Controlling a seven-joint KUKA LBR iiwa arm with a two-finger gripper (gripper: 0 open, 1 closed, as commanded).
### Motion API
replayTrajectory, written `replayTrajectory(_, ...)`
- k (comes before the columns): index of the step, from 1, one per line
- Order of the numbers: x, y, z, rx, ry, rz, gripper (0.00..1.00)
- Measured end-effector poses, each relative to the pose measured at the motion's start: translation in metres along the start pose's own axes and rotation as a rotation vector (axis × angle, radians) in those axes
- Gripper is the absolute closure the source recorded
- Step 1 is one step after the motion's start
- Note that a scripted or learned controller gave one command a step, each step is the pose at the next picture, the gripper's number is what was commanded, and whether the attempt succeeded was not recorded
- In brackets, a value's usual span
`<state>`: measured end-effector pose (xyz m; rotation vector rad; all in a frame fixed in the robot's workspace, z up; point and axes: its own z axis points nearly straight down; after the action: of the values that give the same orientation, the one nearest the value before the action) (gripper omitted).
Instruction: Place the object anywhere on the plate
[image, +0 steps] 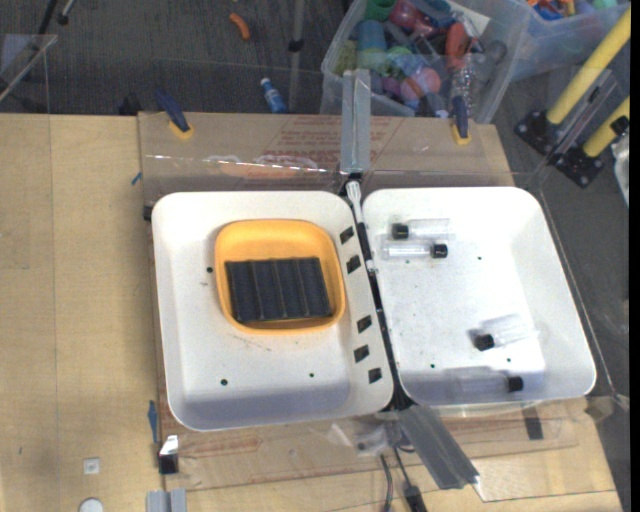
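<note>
The black ribbed rectangular slab (278, 289) lies flat mid-plate on the rounded orange plastic plate (275, 232) in the left white bin (190, 390), so placing seems done and needs only a clean retreat; the claw's state cannot be told.

Two white bins (190, 390) side by side on a wooden bench (70, 300); behind, a clear tub of toys (425, 45).

Clear items (418, 241) in right bin (560, 300) too faint to identify.
</note>
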<state>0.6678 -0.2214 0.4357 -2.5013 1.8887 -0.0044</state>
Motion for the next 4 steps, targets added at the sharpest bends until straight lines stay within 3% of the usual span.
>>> replayTrajectory(1,-0.007,-0.002,0.0,-0.002,-0.001,-0.207,1.0)
replayTrajectory(2,-0.014,-0.004,0.001,-0.002,0.0,-0.605,1.0)
replayTrajectory(3,-0.003,-0.001,0.005,-0.003,-0.003,-0.896,1.0)
replayTrajectory(4,-0.002,-0.001,0.002,-0.003,-0.005,-1.097,1.0)
